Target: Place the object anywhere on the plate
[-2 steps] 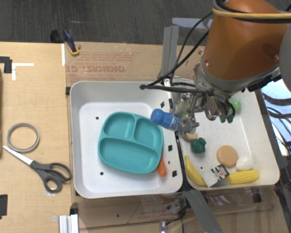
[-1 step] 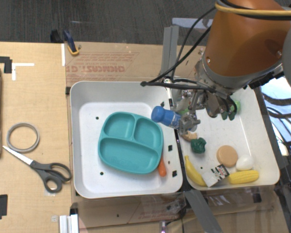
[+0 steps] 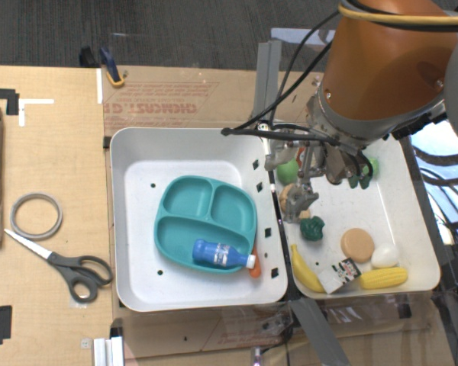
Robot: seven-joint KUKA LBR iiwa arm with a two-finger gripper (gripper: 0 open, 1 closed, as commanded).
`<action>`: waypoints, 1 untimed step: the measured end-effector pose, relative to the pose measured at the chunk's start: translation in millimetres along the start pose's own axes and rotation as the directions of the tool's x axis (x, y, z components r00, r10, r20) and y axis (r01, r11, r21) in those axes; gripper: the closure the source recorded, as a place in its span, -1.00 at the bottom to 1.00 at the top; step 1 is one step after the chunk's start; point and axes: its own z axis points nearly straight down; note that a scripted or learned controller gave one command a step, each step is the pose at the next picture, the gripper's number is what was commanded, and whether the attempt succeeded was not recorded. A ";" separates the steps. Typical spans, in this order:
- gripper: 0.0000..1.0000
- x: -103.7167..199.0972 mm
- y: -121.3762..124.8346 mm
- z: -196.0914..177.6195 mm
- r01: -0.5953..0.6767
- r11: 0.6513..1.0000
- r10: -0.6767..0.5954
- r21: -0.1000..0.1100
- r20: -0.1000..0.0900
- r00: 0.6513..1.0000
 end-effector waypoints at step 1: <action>1.00 -1.7 -0.2 -9.3 -0.001 1.000 0.001 0.000 0.004 1.000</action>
